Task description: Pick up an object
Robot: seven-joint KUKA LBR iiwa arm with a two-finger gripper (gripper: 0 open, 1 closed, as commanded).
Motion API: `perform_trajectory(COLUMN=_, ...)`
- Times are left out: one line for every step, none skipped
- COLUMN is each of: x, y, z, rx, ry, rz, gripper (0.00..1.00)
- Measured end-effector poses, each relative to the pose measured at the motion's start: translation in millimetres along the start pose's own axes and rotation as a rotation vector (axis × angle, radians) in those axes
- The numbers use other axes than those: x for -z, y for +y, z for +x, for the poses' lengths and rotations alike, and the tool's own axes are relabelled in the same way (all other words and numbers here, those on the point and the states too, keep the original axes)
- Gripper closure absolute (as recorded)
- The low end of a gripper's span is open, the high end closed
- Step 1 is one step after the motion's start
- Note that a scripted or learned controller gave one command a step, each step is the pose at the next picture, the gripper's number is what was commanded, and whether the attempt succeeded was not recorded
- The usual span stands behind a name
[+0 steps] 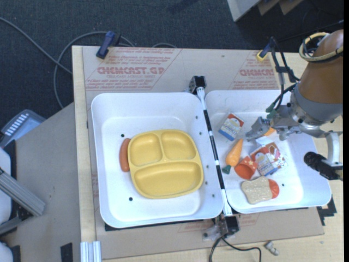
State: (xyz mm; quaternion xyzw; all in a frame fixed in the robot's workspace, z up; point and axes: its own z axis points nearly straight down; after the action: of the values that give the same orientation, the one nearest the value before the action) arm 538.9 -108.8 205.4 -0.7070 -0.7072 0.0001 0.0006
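Here, starting at your left, the left bin (103, 162) held a yellow divided plate (163, 162) with a red sausage (125, 154) lying against its left rim, well apart from the arm and likely out of play. Across the divider, the right bin (313, 192) carried the loose items: a small carton (230, 127), an orange carrot (234, 152), a red-and-white packet (267, 160) and a slice of bread (257, 190) crowded together, which left little room for a clean approach. The pincer (263, 131) hung low just above the packet and beside the carton, apparently lining up on that cluster; you could not tell how its fingers stood, and nothing showed between them.
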Motion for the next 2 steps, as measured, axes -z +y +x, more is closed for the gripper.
perform_trajectory(x=-83.4, y=39.3, z=5.5, rx=0.000, ry=0.001, rz=0.003, gripper=0.00)
perform_trajectory(x=-121.4, y=44.3, z=17.7, rx=0.000, ry=0.001, rz=0.003, gripper=0.00)
